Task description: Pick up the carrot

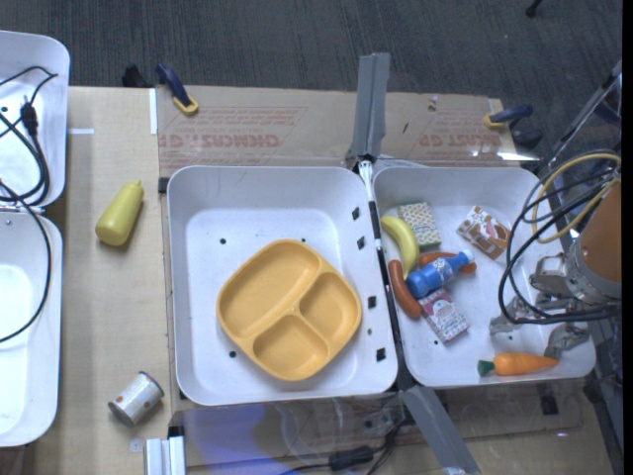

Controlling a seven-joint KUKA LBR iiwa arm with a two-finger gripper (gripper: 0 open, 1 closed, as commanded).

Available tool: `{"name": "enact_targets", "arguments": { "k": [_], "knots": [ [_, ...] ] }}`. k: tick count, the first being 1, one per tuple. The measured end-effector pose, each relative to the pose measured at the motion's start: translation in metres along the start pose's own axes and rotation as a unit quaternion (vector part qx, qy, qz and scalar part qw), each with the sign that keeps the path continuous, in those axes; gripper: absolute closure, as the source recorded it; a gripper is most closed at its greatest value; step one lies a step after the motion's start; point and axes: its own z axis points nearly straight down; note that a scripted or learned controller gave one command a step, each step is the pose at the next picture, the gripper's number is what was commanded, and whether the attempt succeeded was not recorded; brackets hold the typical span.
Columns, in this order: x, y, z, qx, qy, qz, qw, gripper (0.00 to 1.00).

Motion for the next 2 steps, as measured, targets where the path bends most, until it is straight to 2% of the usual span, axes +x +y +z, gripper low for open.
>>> {"name": "enact_targets", "arguments": {
  "k": [1, 2],
  "knots": [
    [-0.0018, -0.0005, -0.0087, 0.000, -0.003, 0.003, 1.0000, 1.00],
    [-0.0018, -0.0004, -0.0085, 0.000, -0.003, 0.003, 1.0000, 0.00]
  ]
}}
